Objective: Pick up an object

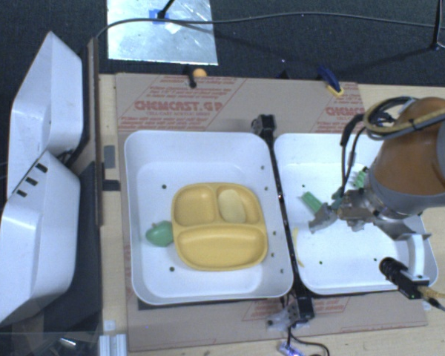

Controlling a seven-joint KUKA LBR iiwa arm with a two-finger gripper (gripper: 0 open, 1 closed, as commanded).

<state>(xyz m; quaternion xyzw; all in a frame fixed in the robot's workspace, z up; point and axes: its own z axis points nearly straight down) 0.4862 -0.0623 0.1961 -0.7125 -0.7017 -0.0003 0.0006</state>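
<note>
Gripper (320, 219) beside green object (311, 201), mid-bin (311, 277).

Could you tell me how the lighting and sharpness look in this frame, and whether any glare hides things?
In the camera view, light is even and soft; the metal sheet at the top shows bright glare; the left bin is bright white, yet the yellow tray and green object read clearly; the gripper over the right bin looks slightly blurred.
</note>
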